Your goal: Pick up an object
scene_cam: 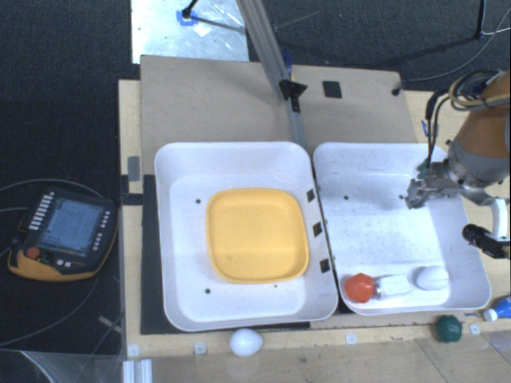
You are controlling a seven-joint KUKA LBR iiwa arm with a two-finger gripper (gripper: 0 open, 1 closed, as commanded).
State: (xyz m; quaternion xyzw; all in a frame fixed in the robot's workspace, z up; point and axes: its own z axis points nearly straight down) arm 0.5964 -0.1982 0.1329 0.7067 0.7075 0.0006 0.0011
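In the right bin [375, 230], three objects lie along the near wall: a red ball [359, 287], a small white block [391, 286] and a white egg-shaped object [432, 278]. My gripper [416, 195] hangs over the far right part of this bin, well apart from all three, with nothing seen in it. A yellow square plate [258, 234] lies in the middle of the left bin [180, 214].
A white egg shape [246, 342] lies on the bench in front of the left bin. Past the right bin's near right corner sit a green ball [449, 328] and a blue-tipped item [496, 313]. A teach pendant [60, 234] rests on the floor at left.
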